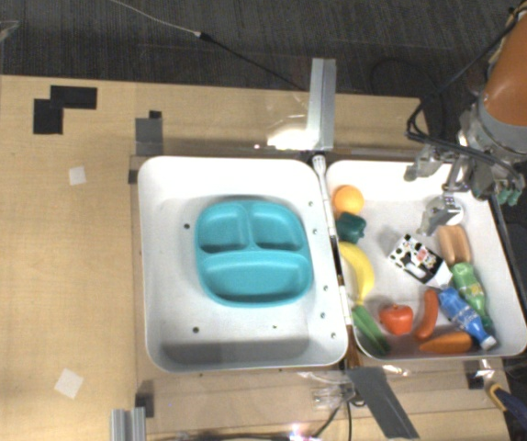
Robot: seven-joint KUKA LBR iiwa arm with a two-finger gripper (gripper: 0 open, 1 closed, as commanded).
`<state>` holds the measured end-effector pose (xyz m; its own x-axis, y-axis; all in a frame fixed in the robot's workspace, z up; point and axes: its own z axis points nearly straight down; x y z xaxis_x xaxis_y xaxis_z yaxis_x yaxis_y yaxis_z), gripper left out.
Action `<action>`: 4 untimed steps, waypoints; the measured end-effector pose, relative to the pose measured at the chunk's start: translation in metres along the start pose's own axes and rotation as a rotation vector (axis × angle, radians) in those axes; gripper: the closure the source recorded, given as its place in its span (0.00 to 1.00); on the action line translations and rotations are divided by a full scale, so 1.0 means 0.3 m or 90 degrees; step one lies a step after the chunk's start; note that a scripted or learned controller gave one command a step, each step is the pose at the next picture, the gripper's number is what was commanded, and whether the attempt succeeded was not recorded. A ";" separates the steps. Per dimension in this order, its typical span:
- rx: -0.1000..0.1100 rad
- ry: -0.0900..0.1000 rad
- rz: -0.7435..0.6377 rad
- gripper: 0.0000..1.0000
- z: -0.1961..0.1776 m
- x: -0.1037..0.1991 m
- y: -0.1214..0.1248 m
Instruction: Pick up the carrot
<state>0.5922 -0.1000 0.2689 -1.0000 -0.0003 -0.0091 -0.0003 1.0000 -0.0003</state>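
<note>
bench: pale wood top w/ dark carpet behind, two shallow white bins side by side; left bin (162, 246) holds a teal divided plate (250, 251), right bin (387, 177) holds the toy food
arm: grey w/ orange band, coming in from the right, wrist over the right bin's upper right
gripper (442, 211): hangs above the bin's upper-middle, just beside the brownish sausage-like piece (454, 243); nothing between the fingers; can't tell if they're apart or together, too small & metal-on-white
carrot (446, 343): orange, lying roughly horizontal along the right bin's near wall, lower right; touching or nearly touching the blue bottle (464, 315), w/ a reddish piece (427, 312) just left of it
other stuff: orange fruit (347, 197) top left of the bin, banana (359, 269), tomato (396, 319), b/w patterned block (416, 257), green veg (468, 283)
step: approach, no grasp yet (my read)
next move: prob shift toward the near-right corner, line fingers across the carrot's short axis, then descend
risk: crowded corner, wall & bottle close, fingers could catch a neighbour instead
</note>
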 end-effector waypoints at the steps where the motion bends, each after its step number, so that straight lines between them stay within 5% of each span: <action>1: -0.001 0.008 0.068 0.00 0.530 -0.126 0.047; 2: -0.002 -0.002 0.277 0.00 0.269 -0.147 0.232; 3: -0.001 0.001 0.321 0.00 0.277 -0.101 0.315; 4: 0.000 0.000 0.399 0.00 0.276 -0.206 0.239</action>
<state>0.6546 -0.0284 0.1868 -0.8100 0.5863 -0.0077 0.5863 0.8101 0.0055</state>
